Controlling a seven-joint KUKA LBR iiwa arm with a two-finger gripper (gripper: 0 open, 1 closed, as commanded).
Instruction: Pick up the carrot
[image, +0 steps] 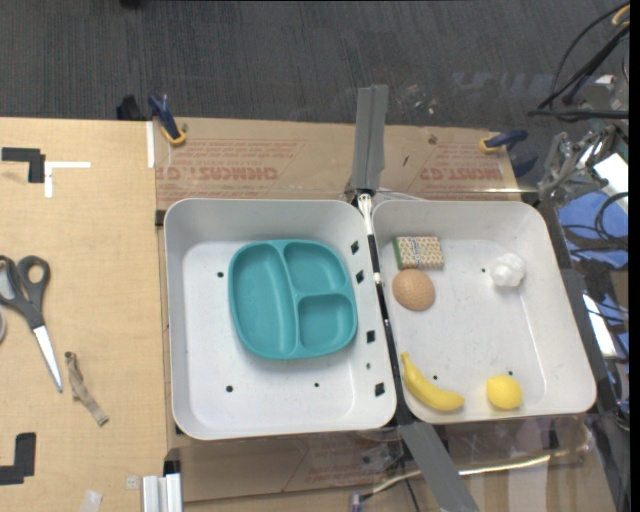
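Two white bins are seen side by side: the left bin holds a teal divided plate, and the right bin holds five small things. Which of these is the carrot cannot be told with confidence. The nearest match in shape is judged to be the long yellow piece, which lies against the near left wall of the right bin, well apart from the patterned block and the round brown lump and near the small yellow ball. A white lump rests by the far right side. Whether the gripper is spread or pressed together cannot be told from this view. The step in hand is judged to be the approach, with nothing yet lifted. It would be done well if the target were first confirmed, and the descent were then made from straight above its thicker middle. The grip should be set across the narrow width, not along the curve. Enough room should be left from the bin wall for the wall-side finger, since a graze there could tip or roll the piece away.
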